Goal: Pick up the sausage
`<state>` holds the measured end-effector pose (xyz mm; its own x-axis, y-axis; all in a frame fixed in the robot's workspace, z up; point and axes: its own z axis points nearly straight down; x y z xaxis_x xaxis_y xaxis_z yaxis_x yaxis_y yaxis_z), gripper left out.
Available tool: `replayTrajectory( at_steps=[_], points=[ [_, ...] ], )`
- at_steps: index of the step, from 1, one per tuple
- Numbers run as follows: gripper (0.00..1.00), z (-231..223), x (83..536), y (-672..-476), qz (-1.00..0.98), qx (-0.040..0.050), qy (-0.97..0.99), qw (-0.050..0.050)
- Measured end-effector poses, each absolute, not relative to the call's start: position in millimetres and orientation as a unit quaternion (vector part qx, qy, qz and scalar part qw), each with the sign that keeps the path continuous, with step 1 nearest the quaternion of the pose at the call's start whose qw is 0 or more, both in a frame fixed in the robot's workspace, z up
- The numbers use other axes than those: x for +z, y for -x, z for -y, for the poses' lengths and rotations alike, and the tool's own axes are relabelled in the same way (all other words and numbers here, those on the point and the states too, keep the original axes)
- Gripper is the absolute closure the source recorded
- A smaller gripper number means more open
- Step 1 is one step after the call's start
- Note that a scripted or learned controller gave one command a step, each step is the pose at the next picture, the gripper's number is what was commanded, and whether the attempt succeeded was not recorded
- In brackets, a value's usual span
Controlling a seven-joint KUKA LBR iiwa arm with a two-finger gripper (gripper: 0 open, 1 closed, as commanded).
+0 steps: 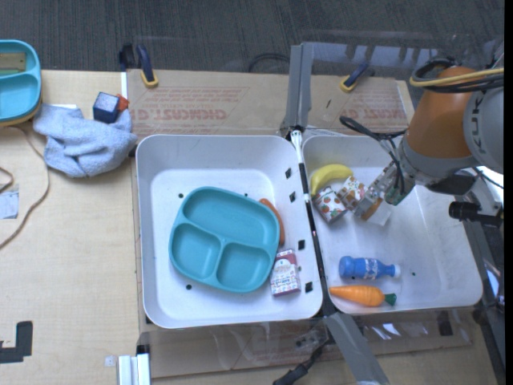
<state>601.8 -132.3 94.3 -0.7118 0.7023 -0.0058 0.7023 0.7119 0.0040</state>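
Far off to the pincer's left I see a crumpled grey cloth [82, 144] on the brown worktop [64, 279], with a small dark blue cube [107, 107] touching its upper edge and a light blue tray [16, 80] at the far corner. Nearer, also left of the pincer, the left white bin [152, 215] holds a teal three-compartment plastic plate [224, 239]. The orange-red sausage [272, 217] lies against that plate's right rim, partly tucked under it, so it sits in the other bin from the pincer, well to its left and slightly lower in my view. A small red-and-white carton [285, 275] rests just below the sausage, at the plate's lower right corner.

Across the divider, in the right white bin [449, 279], a yellow banana [329, 176] and a small printed snack packet [335, 200] lie just left of the pincer. The pincer [377, 199] is low in this bin, its tip touching or nearly touching a brownish item [368, 208]; I cannot tell how far it is open or whether it grips anything. Below it lie a blue-and-white plastic bottle [366, 269] and an orange toy carrot [361, 295].
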Motion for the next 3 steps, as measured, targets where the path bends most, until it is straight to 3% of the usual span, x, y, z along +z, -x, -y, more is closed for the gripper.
replayTrajectory(
  at_steps=[1,2,3],
  points=[
    [1.00,182,94,-636.9,-0.983,-0.0001,-0.184,0.003],
    [1.00,124,94,-603.1,-0.942,0.0005,-0.335,0.003],
    [1.00,194,94,-581.6,-0.973,-0.0005,-0.231,0.003]
  ],
)
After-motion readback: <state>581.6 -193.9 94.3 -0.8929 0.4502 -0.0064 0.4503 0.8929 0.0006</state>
